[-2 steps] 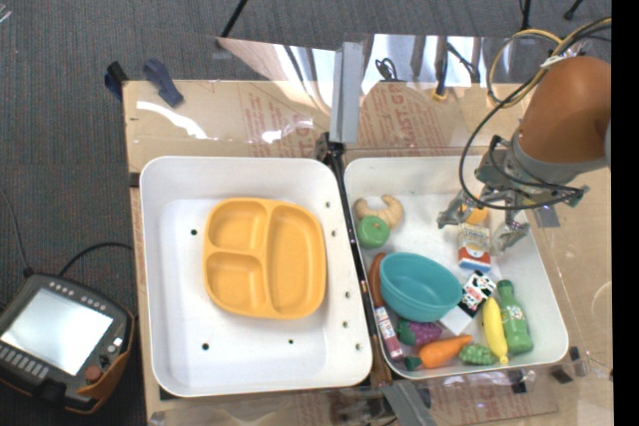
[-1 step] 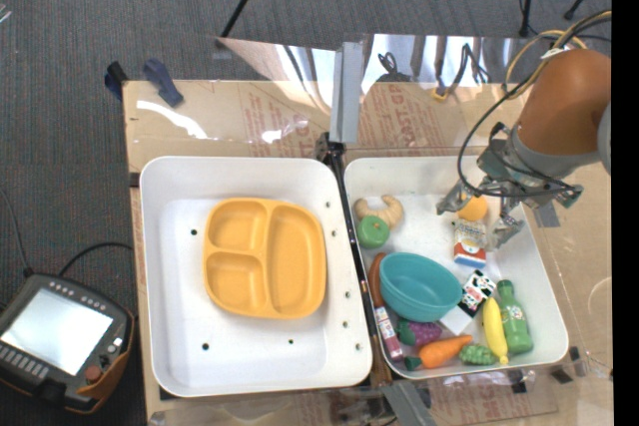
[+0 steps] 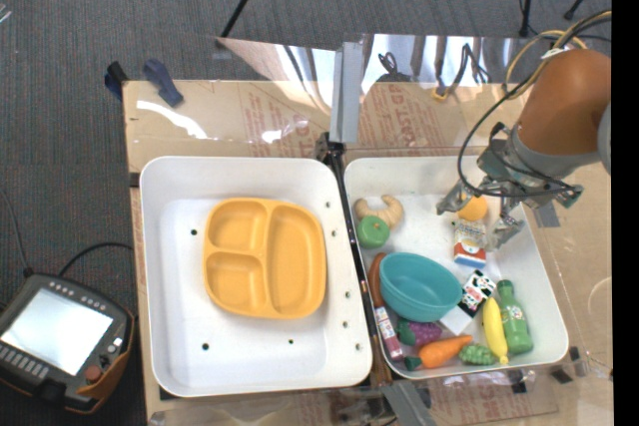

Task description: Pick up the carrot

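Observation:
The carrot (image 3: 444, 351), orange with a green top, lies along the front edge of the right bin (image 3: 544, 259), between purple grapes (image 3: 420, 332) and green grapes (image 3: 480, 353). My gripper (image 3: 480, 215) hangs over the back right part of that bin, well behind the carrot. Its fingers stand open, one on each side of a small yellow-orange toy (image 3: 474, 208). I cannot tell whether they touch that toy. The carrot lies free, with nothing holding it.
The right bin also holds a teal bowl (image 3: 419, 284), a croissant (image 3: 382, 209), a green apple (image 3: 372, 231), a banana (image 3: 493, 326), a green bottle (image 3: 515, 316) and small cartons (image 3: 476, 291). A yellow divided plate (image 3: 266, 256) lies in the left bin (image 3: 170, 214).

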You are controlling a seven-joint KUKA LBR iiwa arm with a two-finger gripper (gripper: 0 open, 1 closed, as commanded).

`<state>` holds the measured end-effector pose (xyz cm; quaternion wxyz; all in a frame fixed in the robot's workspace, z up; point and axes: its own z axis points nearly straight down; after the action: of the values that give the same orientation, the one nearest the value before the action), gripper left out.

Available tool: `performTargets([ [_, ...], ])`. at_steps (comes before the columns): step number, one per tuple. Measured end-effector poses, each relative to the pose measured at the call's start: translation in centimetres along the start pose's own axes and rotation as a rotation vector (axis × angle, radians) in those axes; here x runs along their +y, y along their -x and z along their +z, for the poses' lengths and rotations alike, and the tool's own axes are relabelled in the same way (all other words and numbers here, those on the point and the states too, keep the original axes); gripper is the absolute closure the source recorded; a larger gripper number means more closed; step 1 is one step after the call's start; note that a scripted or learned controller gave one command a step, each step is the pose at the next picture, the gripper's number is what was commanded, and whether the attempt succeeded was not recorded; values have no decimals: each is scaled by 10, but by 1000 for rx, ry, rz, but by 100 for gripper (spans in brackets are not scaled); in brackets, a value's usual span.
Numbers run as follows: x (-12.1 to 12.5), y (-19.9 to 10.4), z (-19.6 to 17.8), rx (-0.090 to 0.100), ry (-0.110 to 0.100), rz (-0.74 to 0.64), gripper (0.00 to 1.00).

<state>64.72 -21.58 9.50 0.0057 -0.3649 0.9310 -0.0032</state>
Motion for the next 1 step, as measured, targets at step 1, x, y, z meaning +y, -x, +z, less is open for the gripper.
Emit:
performTargets([
  [1,1,1,0,0,1,-23,0],
])
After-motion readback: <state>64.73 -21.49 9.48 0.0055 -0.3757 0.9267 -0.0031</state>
